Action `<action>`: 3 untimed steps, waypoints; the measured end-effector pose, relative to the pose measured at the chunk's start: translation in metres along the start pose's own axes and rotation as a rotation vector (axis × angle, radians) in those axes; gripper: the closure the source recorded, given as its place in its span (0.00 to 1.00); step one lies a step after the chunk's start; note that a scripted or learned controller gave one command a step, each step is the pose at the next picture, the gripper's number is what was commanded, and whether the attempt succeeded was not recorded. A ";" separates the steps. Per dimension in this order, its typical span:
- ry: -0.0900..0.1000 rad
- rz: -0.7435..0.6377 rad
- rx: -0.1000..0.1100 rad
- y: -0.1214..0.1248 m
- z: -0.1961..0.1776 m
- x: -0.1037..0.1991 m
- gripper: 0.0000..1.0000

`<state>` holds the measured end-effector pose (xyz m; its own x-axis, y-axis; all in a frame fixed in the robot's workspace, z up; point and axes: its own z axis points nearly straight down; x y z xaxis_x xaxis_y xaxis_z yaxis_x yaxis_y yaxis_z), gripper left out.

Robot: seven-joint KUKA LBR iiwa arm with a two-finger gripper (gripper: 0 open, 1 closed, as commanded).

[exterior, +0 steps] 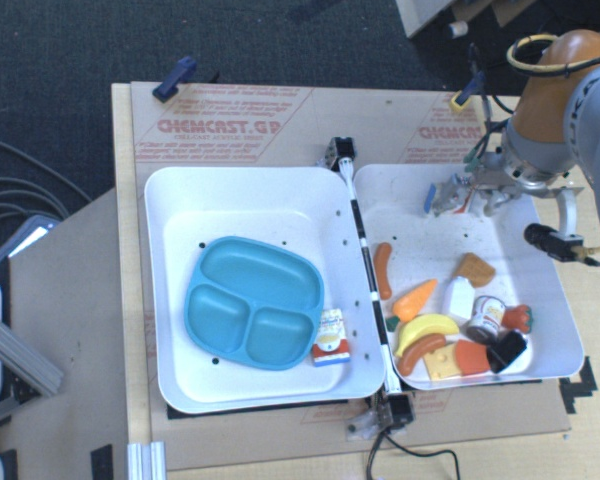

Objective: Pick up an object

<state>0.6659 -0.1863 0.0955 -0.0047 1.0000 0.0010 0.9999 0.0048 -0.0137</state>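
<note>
My gripper hangs over the far part of the right bin, with its fingers spread open above bare bin floor. Toy food lies nearer the front of that bin. There is a red sausage, an orange carrot, a yellow banana, a brown bread piece, a white bottle and a small can. All of these lie well in front of the gripper and apart from it.
The left bin holds a blue divided plate with a small carton at its front right corner. More toy pieces, red, yellow and black, crowd the right bin's front corner. A black clamp sits where the bins meet.
</note>
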 end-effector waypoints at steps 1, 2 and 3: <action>-0.001 -0.001 0.001 0.000 -0.007 0.000 1.00; 0.001 0.004 0.001 -0.001 0.015 0.046 1.00; 0.001 0.004 -0.005 0.000 0.014 0.046 0.00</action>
<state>0.6655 -0.1404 0.0812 -0.0004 1.0000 0.0018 1.0000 0.0004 -0.0090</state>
